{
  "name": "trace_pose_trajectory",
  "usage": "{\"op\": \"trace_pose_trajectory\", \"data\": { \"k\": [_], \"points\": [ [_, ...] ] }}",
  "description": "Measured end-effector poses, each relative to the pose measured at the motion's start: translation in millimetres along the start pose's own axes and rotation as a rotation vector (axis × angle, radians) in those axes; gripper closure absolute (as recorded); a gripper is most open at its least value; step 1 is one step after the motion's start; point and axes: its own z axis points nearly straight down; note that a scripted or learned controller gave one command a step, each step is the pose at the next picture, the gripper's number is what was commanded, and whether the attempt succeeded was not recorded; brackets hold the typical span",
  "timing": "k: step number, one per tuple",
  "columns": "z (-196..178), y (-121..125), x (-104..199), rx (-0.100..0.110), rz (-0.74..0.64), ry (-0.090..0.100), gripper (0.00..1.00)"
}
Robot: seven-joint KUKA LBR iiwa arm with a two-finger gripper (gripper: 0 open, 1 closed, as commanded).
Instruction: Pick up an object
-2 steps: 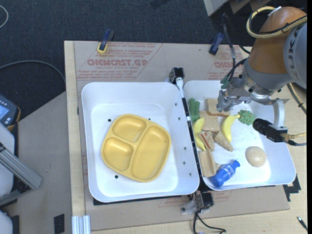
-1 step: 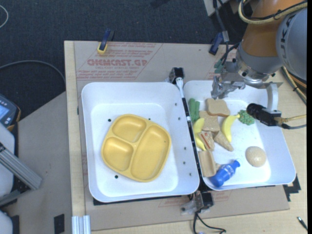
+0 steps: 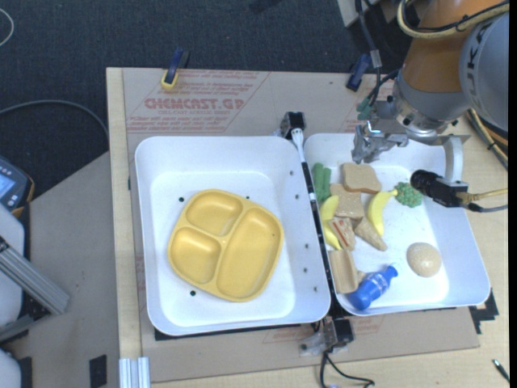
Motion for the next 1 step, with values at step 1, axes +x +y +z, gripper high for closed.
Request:
{"op": "trace_pose_trajectory", "data": {
  "k": [1],
  "points": [
    [16.9, 5.6, 2.7, 0.006, 0.0, 0.002, 1.0]
  ]
}}
